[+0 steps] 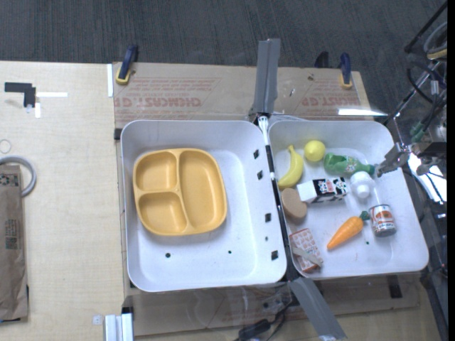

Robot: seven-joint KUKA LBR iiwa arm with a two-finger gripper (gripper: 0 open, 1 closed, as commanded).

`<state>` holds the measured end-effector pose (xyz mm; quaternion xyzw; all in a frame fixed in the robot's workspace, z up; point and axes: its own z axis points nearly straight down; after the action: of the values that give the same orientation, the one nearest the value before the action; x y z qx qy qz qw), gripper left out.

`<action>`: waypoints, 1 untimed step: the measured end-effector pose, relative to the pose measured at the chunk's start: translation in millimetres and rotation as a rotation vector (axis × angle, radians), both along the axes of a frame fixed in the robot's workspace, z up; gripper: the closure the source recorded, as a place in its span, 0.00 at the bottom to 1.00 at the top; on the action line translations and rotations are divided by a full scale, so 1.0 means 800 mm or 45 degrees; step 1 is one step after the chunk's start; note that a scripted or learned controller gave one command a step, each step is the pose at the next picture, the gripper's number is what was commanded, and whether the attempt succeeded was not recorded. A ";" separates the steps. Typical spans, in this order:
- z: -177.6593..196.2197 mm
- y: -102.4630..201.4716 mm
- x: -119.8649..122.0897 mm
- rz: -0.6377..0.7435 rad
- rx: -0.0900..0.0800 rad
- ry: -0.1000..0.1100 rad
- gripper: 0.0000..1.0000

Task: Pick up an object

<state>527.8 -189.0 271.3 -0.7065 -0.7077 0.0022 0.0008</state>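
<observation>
Your hand (pixel 395 159) sits at the right bin's (pixel 405 258) right rim, toward its far corner, beside the white object (pixel 361 185) and the green object (pixel 343 164); I cannot tell whether it is apart or together, and nothing shows held in it. Pick one target before you descend. The can (pixel 383 220) and the carrot (pixel 346 232) lie toward the near right corner with room around them, so either probably suits a clean grasp. The banana (pixel 291 167), lemon (pixel 315 150) and milk carton (pixel 323 189) crowd together by the divider. Centre over the carrot, align across its narrow width, then lower straight down.
</observation>
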 end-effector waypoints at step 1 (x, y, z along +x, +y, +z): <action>-0.204 -0.039 -0.063 0.303 0.008 -0.001 0.00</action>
<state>477.0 -220.3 108.1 -0.6175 -0.7866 -0.0002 0.0026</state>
